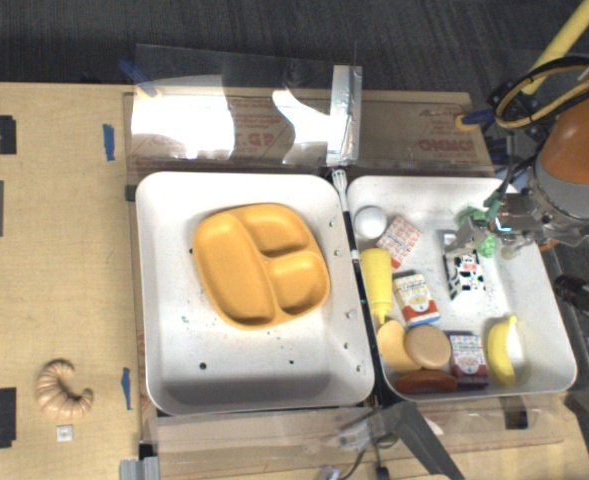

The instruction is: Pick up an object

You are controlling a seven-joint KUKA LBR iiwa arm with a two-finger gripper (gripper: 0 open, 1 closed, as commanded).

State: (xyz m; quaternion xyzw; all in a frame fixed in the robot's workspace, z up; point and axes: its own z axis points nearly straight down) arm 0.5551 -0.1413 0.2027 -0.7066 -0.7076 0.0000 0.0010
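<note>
Nothing lifted yet: the gripper (477, 230) hovers low over the right bin's (557, 308) far right area with no object between its fingers.

Whether it is open or closed I cannot tell; it sits just above a small black-and-white cow-patterned carton (466, 275), the likeliest target, near the bin's right edge. Other candidates lie along the bin's left and near edges: a yellow bottle (377, 282), a white cup (369, 223), a red-and-white packet (415, 300), a yellow banana-like piece (502, 348). The left bin (164, 268) holds a yellow divided tray (261, 263). Descent, grasp and lift all remain, by my judgement.
</note>
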